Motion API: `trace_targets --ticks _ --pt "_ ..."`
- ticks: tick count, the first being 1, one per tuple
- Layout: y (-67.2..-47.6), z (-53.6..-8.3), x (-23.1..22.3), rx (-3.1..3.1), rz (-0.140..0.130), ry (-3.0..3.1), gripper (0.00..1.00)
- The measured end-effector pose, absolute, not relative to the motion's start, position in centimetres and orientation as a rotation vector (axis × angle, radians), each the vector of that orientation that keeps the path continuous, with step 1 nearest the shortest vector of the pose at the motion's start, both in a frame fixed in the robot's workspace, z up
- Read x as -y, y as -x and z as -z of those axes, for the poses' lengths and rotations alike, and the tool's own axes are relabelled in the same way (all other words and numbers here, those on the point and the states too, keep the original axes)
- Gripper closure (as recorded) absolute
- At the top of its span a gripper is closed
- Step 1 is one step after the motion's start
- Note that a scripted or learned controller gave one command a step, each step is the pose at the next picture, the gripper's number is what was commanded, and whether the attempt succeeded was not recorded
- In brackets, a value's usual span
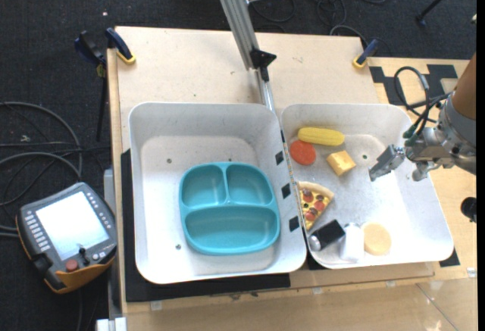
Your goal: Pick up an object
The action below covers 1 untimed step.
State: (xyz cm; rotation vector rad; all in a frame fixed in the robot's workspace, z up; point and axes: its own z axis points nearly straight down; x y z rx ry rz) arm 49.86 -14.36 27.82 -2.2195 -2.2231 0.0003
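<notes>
The gripper [395, 161] hangs with jaws spread, grasping nothing; just left of them lies a yellow cheese cube [341, 163].

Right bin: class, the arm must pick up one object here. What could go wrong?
1. The black block, white block and round yellow piece crowd one corner; fingers may nudge a neighbour.
2. The pizza slice lies flat against the bin wall, so it may be hard to grip.
3. The gripper hangs over bare floor, so closing there would probably catch nothing.
</notes>
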Motion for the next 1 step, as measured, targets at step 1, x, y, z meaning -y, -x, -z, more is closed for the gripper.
trace_targets --ticks 1 --pt "-49.87 -27.83 14.37 2.223 0.000 2.220 0.00"
